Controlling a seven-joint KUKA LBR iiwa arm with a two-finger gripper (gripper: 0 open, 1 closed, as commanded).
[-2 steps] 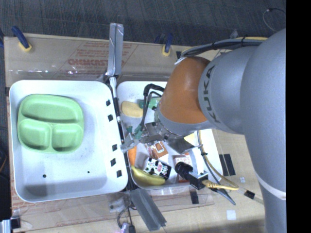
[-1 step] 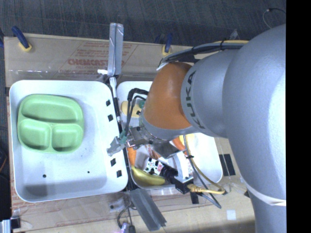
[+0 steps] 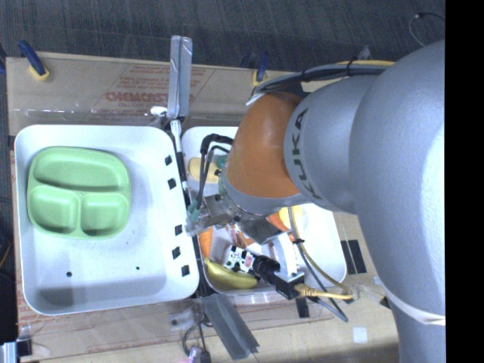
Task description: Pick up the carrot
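1. The carrot [image 3: 205,242] showed as a thin orange sliver in the right bin [image 3: 333,240], hard against that bin's left wall and toward its near-left corner; most of it was hidden under the arm's wrist, so its full length and lie could not be read. A second orange patch [image 3: 281,219] showed nearer the bin's middle, under the wrist; whether it was part of the same carrot or another thing could not be told.
2. The gripper [image 3: 206,216] hung low over the left side of the right bin, just above or at the orange sliver. Whether its fingers stood apart or together could not be told, and nothing was seen between them.
3. Just beside the carrot, along the near wall, lay a yellow banana [image 3: 227,276]; a pale yellow thing [image 3: 195,166] sat near the far-left corner.
4. The left bin [image 3: 45,293] carried a green divided tray [image 3: 76,191] in its far-left part, well apart from the work.
5. Judged from this, the step in hand was the descent onto the carrot, or the grasp itself. The next move called for closing squarely across the carrot without catching the bin wall or the banana, then a straight lift to prove the hold.
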